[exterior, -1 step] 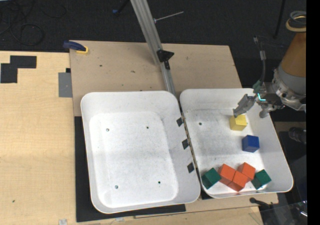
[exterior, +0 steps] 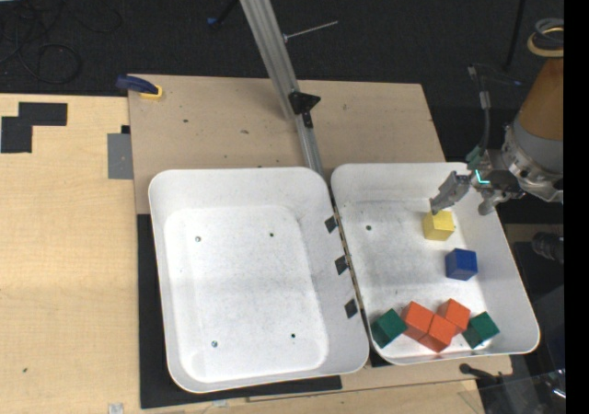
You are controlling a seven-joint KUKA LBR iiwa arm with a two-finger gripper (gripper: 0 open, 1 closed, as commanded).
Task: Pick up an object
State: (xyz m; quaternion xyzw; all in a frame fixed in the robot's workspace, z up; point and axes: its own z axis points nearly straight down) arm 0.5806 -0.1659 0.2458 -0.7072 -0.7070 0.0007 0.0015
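The yellow cube (exterior: 440,224) sits in the right bin (exterior: 396,210), just below and a shade left of the gripper (exterior: 470,192), which hangs over that bin's upper right part with its two fingers spread apart and nothing between them. One finger (exterior: 450,189) reaches down to the left almost over the cube; the other sits further right, near the bin's rim. To my eye the cube is the nearest target, and it stands alone, which helps.

To take it well, I'd judge the gripper should shift a little left and toward the bin's near side so the cube lies squarely between the fingers, then drop straight and close on two opposite flat faces, not across a corner.

Further below the gripper lies a blue cube (exterior: 461,263), apart from the yellow one. Well below, along the bin's near wall, orange blocks (exterior: 434,322) are packed between two green blocks (exterior: 389,326); that cluster would be harder to grip cleanly.

The left bin (exterior: 239,274) lies well to the gripper's left. I can read no brand, label or writing anywhere.
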